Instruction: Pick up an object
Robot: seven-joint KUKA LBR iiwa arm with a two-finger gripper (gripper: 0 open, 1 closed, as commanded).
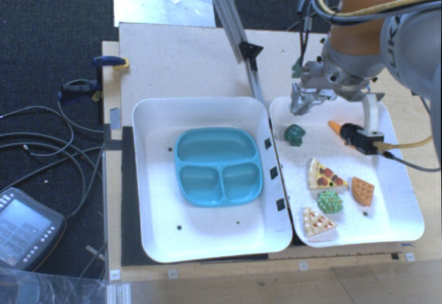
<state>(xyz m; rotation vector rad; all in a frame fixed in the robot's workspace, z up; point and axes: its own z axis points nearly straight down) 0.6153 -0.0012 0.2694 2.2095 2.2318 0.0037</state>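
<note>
**A:** Where does it stand right now?

**B:** The jaws [302,103] hang over the far end of the right bin [404,226], above and a touch beside the small dark green toy [295,135]. Whether they are apart or together I cannot tell; they are too small and blurred from this angle. Nothing is visibly between them.

**A:** So the green toy is the thing to go for?

**B:** It looks the likeliest, being nearest. It sits alone near the bin's left wall, well apart from the two pizza slices [325,176], the waffle [362,191] and the lighter green piece [330,201] further forward. The orange carrot [335,127] lies to its right, next to a black fitting on the arm.

**A:** What would make the grab clean?

**B:** Centre over the toy first, then come straight down. It is lumpy and rounded, so I'd judge it could squirt out if pinched off-centre. Go low enough to close around its widest part.

**A:** Any hazards?

**B:** The bin wall just left of it. A finger landing on that rim would stall the descent. The blue divided plate [218,165] in the left bin [155,157] is out of the way, and the surface [186,61] behind is no concern.
</note>
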